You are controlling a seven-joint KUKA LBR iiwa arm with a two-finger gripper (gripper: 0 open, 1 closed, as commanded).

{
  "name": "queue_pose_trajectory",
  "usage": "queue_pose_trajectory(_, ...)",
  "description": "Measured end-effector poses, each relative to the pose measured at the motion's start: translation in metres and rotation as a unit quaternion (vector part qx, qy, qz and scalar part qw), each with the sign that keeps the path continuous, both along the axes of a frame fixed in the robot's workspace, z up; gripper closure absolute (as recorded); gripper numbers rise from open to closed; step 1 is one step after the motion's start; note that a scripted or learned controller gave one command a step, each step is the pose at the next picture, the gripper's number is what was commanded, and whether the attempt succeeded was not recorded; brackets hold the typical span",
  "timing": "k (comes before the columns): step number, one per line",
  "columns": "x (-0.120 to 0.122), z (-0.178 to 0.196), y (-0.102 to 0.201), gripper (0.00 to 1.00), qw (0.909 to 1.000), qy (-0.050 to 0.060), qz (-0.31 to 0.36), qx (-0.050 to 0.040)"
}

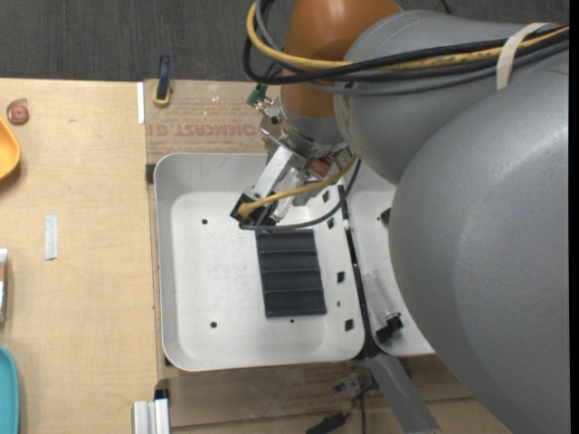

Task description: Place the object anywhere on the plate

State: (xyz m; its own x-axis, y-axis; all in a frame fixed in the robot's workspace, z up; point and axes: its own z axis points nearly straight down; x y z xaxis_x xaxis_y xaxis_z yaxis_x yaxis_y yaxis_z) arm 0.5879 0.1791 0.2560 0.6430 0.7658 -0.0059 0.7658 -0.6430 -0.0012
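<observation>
A dark rectangular plate [292, 274] with ribbed sections lies flat in the left white bin [185, 269], right of its middle. My gripper [291, 191] hangs over the far end of that plate, just above its top edge. The wrist and the big grey arm cover it from above. I see no loose object on the plate's surface.
The right bin [384, 242] is mostly hidden under the arm; a small black piece [389, 329] and a clear item [380, 294] lie near its front. On the wooden bench to the left sit an orange bowl [5, 152] and a teal edge [5, 394].
</observation>
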Motion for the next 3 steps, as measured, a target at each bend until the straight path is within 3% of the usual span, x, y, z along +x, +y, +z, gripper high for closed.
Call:
queue_pose_trajectory(1,0.004,-0.02,0.049,1.0,0.9999,0.0,0.012,0.0001)
queue_pose_trajectory(2,0.004,-0.02,0.049,0.0,0.9999,0.0,0.012,0.0001)
queue_pose_trajectory(3,0.024,-0.059,0.048,0.0,0.9806,0.001,0.196,0.0012)
